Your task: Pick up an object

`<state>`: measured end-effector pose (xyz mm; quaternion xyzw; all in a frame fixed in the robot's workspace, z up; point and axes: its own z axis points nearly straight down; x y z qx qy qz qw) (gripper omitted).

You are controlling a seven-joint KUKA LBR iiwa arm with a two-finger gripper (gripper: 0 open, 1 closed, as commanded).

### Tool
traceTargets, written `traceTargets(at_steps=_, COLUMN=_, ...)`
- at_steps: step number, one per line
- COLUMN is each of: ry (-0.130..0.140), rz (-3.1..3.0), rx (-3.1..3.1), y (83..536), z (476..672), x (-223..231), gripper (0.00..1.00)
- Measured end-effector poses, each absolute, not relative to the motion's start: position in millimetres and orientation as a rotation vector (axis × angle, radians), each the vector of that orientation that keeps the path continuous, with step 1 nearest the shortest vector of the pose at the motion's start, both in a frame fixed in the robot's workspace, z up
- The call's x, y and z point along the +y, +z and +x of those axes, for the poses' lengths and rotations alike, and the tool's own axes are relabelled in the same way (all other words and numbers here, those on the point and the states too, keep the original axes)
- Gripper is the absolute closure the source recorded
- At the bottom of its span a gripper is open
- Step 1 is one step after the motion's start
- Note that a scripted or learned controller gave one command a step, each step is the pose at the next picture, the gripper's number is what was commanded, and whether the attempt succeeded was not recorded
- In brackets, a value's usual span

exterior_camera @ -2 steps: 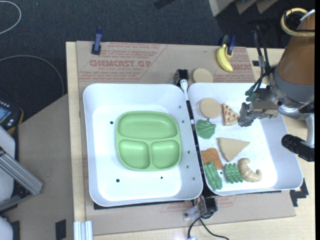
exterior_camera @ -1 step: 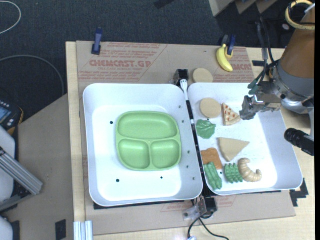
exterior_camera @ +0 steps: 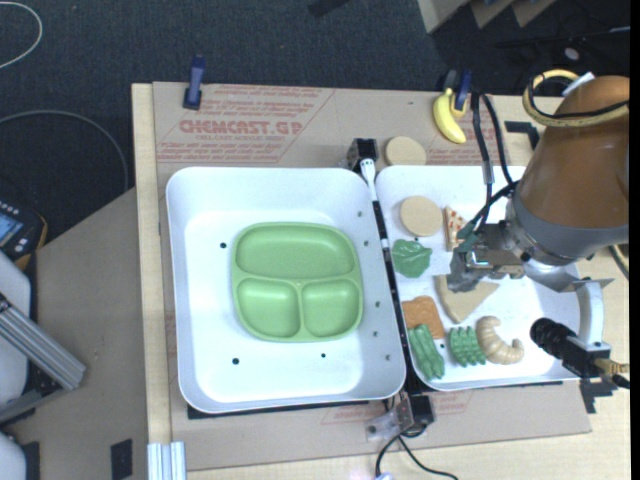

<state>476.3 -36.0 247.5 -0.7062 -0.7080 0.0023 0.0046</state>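
My gripper hangs low in the right bin, over a tan wedge-shaped piece. Around it lie a round tan disc, a pizza slice, a green leafy piece, an orange block, a green pod, a green ridged piece and a tan croissant-like piece. The arm's orange and grey body hides much of the bin's right side.
The left bin holds a green three-compartment tray. A yellow banana and a tan disc lie on the bench behind the right bin. A black clamp sits between the bins at the back.
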Motion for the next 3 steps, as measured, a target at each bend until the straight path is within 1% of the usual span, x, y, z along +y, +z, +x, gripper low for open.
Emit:
traceTargets(at_steps=1, ry=-0.001, rz=-2.222, rx=-2.221, y=260, z=479.7, x=-38, gripper=1.0)
traceTargets(at_steps=3, ry=-0.004, rz=-2.225, rx=-2.222, y=280, z=480.7, x=-38, gripper=1.0)
